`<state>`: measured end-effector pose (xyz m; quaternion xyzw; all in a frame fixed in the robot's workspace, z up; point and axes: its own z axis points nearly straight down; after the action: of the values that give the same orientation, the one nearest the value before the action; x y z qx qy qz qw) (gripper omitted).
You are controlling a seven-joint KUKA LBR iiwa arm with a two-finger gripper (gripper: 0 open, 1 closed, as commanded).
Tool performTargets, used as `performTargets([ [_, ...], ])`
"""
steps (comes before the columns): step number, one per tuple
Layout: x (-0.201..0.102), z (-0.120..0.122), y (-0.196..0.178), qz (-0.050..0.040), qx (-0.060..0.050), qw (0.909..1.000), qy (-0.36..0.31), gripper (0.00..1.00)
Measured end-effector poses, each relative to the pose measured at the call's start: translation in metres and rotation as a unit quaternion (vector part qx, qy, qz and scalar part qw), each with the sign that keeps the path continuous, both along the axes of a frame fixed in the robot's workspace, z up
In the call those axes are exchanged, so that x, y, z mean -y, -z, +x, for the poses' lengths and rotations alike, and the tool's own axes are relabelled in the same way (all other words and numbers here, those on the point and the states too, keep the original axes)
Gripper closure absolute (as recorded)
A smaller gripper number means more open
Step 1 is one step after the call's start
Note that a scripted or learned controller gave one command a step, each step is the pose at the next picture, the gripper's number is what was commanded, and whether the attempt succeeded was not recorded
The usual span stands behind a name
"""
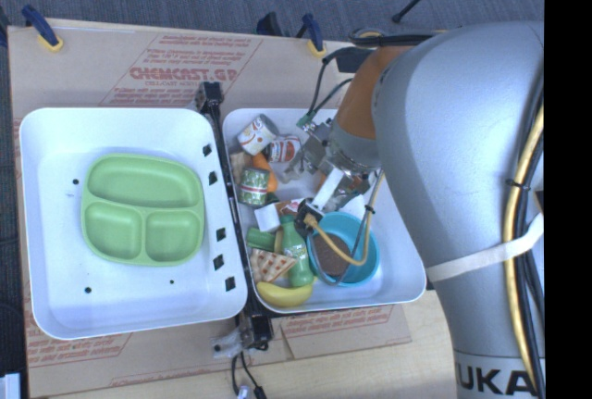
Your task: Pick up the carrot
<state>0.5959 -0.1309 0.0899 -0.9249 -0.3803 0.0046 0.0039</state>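
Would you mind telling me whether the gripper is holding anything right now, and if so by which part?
It cannot be told. The gripper is down among the toys in the right bin, and no item is visibly between its fingers.

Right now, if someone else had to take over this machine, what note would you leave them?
Gripper: down in the right bin among the toy food; whether it is open or shut cannot be told.
Carrot: an orange bit, likely the carrot, lies at the bin's left side beside a small can, not held.
Nearby: blue bowl, banana at the front edge.
Left bin: holds a green divided plate.
Done: arm lowered into the bin.
Left: grasp the carrot and lift it.
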Motion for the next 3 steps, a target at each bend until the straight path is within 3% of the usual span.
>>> performTargets([
  [1, -0.029, 0.016, 0.0, -0.0015, -0.001, 0.9809, 0.194, 0.0],
  [2, -0.041, 0.04, -0.18, -0.0017, 0.005, 0.9895, 0.144, 0.0],
  [3, -0.088, 0.037, -0.097, -0.0007, -0.005, 0.9965, 0.083, 0.0],
])
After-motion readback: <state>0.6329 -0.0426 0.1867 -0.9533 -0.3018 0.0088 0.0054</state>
